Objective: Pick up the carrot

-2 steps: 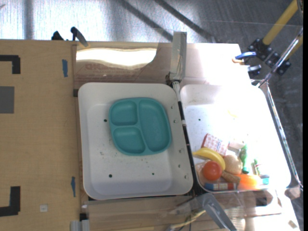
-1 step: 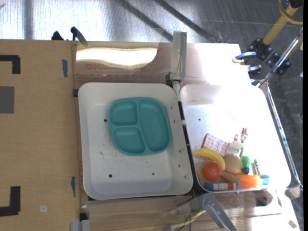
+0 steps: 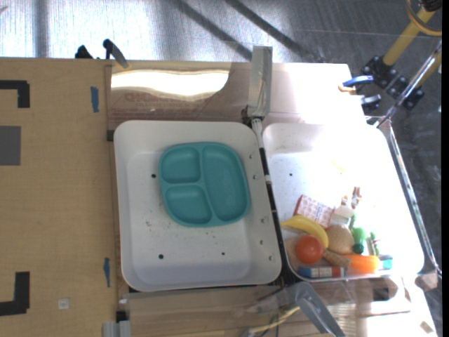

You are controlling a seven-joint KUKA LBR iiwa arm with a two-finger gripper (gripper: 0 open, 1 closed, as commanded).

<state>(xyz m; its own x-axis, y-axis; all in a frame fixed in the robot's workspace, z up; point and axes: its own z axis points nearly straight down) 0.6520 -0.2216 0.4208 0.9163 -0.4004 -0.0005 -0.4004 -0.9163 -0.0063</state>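
Note:
The carrot (image 3: 362,263) is a short orange piece lying in the near right corner of the right bin (image 3: 309,156). It is packed among other toy foods. A brown round piece (image 3: 340,239) lies just to its upper left and a green piece (image 3: 358,236) just above it. Its left end touches a brown stick-like item (image 3: 335,258).
A red tomato (image 3: 309,249), a yellow banana (image 3: 309,227), a red-and-white packet (image 3: 313,208) and a small white bottle (image 3: 343,213) crowd the same corner. The left bin (image 3: 140,258) holds a teal divided plate (image 3: 204,183). Cardboard (image 3: 49,188) covers the bench at left.

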